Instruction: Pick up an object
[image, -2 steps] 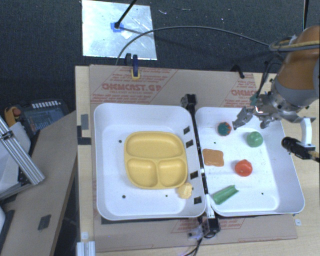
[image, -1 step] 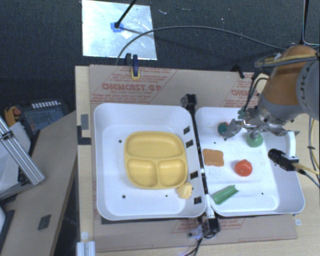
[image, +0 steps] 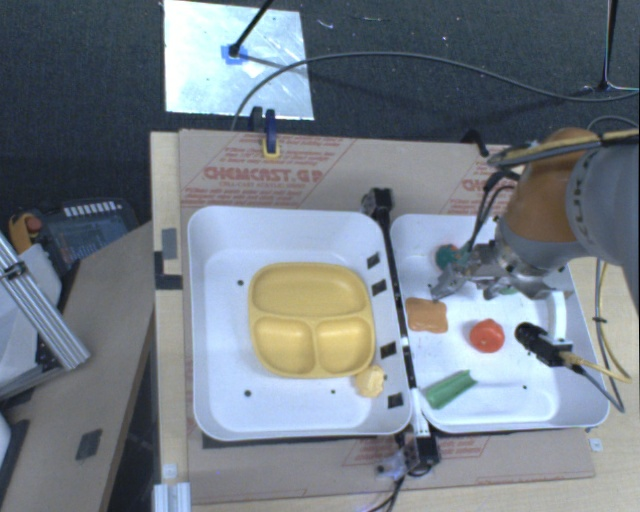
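Nearest the lower edge of the frame, a black clamp with loose wires (image: 415, 455) is seen at the junction of the two bins, on the brown cardboard sheet (image: 300, 170) that is laid under both.

Left bin (image: 215, 300): a yellow divided plate (image: 308, 318) is lying flat at its centre, three compartments visible. A small pale yellow object (image: 369, 381) is resting just beside the plate's lower right corner, against the bin's right wall.

Right bin (image: 500, 405): four loose objects are noted.
- A green elongated piece (image: 447, 387) is lying tilted in the lower left part of the bin.
- An orange-brown flat piece (image: 427, 316) is lying at the left side, near the divider.
- A red round object (image: 487, 335) is lying near the centre, well apart from the green piece.
- A small teal object (image: 447, 257) is seen in the upper left part, close to the gripper.

The arm (image: 580, 205) is entered from the right of the frame, with its orange band above the right bin's upper right part. The gripper (image: 462, 272) is positioned low over the upper part of the right bin, just beside the teal object. Whether it is released or clenched cannot be told; its tip is too small and cluttered. No object can be confirmed as grasped.

A reflective sheet (image: 238, 58) with a blue marker is lying at the upper left of the frame.
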